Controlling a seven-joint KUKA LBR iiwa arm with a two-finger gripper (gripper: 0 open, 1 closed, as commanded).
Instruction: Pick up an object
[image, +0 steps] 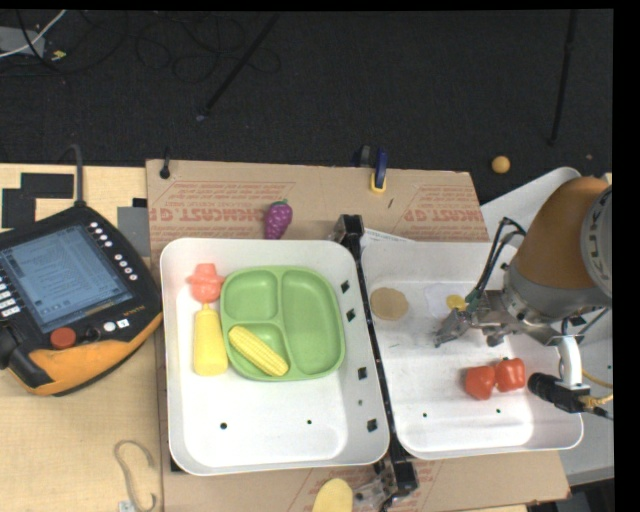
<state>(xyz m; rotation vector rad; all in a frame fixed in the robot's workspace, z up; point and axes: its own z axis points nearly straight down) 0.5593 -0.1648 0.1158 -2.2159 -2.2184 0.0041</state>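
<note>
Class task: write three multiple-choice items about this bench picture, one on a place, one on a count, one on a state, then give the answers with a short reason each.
1. Where does the toy corn cob lie?
A. on the green plate
B. in the right bin
C. on the cardboard

2. How many compartments has the green plate?
A. two
B. three
C. five

3. How does the red toy stand to the pincer?
A. clamped in it
B. hanging from it
C. lying apart from it

Answers: 1 A, the cob rests in the plate's lower left compartment, in the left bin. 2 B, two ridges split it into three. 3 C, the toy lies on the right bin's floor, below and right of the pincer.
</note>
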